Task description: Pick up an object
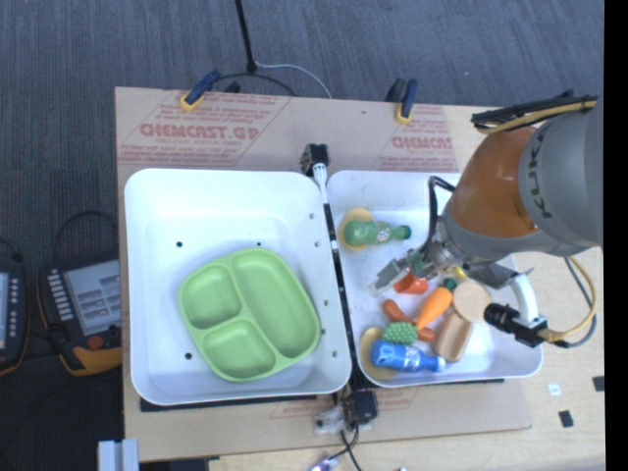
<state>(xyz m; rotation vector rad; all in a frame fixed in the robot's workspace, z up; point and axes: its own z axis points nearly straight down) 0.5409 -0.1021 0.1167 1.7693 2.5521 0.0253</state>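
My gripper [400,271] is low in the right bin [510,366], near its middle, and open. It hangs just above and left of a small red toy [413,286], with nothing visibly held between its fingers. An orange carrot [433,305] lies right beside the red toy. A green bottle [374,232] on a yellow piece [353,218] lies at the back left of this bin. Along the front lie a blue bottle [405,360], a green knobbly toy [399,334] and a tan wooden cylinder [454,336].
The left bin [157,204] holds a green divided plate [249,312]. The arm's grey and orange body covers the right bin's back right part. A small red-orange piece [393,310] lies left of the carrot. Clamps and cables sit along the board's far edge.
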